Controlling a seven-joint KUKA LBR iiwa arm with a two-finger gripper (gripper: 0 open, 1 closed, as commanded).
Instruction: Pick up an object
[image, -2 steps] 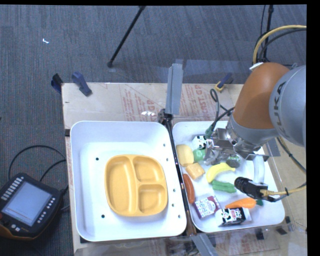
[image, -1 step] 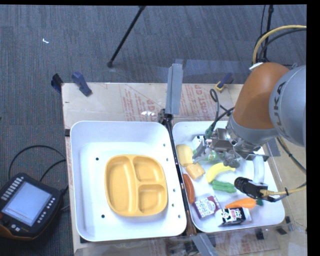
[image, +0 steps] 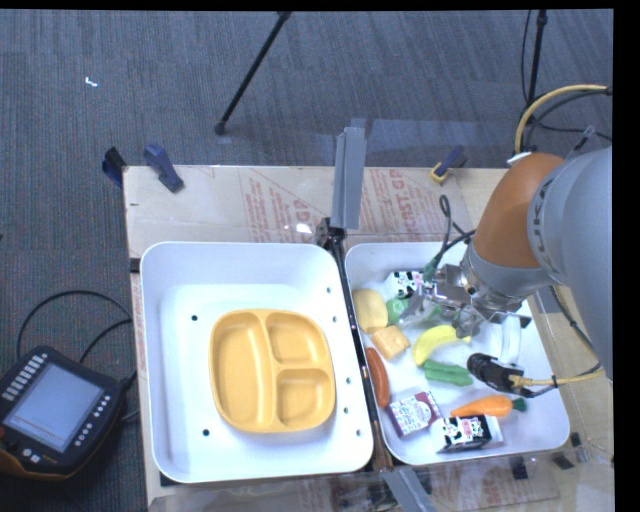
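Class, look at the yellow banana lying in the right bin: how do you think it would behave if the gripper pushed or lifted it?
The banana looks like smooth toy plastic, so probably stiff, light and a bit slippery. Its curved shape suggests it may pivot or rock when pushed. Crowded by the green vegetable, it might nudge neighbours.

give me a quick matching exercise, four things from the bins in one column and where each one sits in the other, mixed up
Things:
1. yellow divided tray
2. carrot
3. banana
4. sausage

Places:
A. right bin, along its left wall
B. left bin, alone in the middle
C. right bin, near its front right corner
D. right bin, in the middle just below the gripper

Pairs: 1-B, 2-C, 3-D, 4-A
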